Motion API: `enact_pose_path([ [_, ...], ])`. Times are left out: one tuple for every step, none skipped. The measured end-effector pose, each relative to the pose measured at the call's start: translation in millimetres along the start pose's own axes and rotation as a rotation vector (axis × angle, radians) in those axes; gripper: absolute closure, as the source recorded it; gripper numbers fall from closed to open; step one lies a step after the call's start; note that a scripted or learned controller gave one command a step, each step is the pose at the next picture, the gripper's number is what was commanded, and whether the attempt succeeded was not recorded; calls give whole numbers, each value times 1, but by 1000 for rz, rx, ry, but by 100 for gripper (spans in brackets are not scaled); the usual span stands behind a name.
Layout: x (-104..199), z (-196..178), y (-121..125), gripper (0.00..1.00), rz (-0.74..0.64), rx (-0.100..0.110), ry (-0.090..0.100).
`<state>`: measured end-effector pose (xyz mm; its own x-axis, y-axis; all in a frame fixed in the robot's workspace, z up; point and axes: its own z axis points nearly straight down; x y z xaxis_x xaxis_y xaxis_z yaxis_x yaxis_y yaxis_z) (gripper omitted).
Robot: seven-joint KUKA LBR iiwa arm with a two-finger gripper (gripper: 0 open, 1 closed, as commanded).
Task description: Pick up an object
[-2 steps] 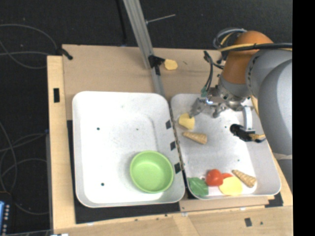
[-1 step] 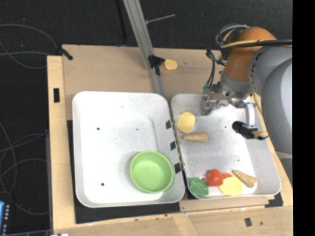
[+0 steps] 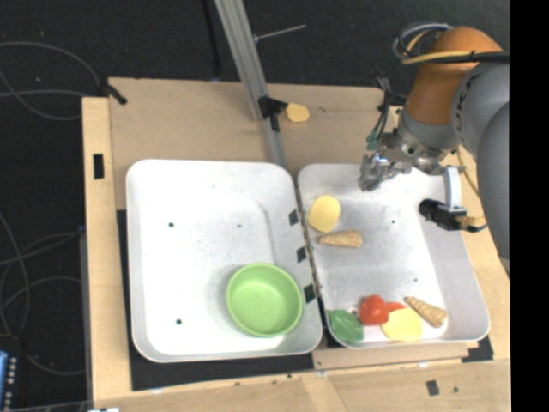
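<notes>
Gripper (image 3: 375, 172) hung over right bin's (image 3: 446, 260) upper edge, frame upper right. Yellow round piece (image 3: 324, 213) and cone (image 3: 341, 239) lay near the divider. Green bowl (image 3: 264, 299) sat in left bin (image 3: 189, 221), lower centre.

Glossy plastic green bowl (image 3: 264, 299)

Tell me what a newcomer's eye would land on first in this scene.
The lime green bowl stands out at once, sitting near the front of the left bin. Next comes the grey arm with its orange band, its claw at the far edge of the right bin. A bright cluster of toy foods, including a red piece, crowds that bin's front edge.
</notes>
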<state>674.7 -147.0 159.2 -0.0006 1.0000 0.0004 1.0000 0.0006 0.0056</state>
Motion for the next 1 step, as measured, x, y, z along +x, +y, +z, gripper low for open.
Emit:
enact_pose_path([
  [1, -60, -7, 100, 1, -2, -1],
])
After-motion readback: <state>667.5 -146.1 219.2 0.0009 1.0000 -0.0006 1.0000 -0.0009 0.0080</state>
